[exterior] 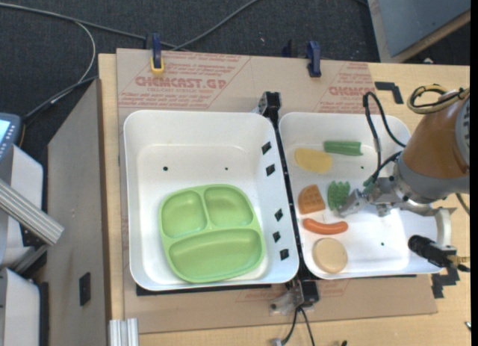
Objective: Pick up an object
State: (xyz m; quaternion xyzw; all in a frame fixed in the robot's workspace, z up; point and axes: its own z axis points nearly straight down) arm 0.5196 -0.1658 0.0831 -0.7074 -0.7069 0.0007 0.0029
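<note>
The right bin holds several toy foods: a green pickle at the back, a yellow piece, an orange-brown slab, a green ridged piece, a red sausage and a round tan bun. My gripper reaches in from the right, low in the bin, its tip right beside the green ridged piece. I cannot tell whether it touches that piece. The arm's orange band sits above the wrist at the right.
The left bin holds a light green divided plate in its front half. Black clips run along the wall between the bins. Cables cross the right bin's back right corner. Bare white floor lies at the right bin's front right.
</note>
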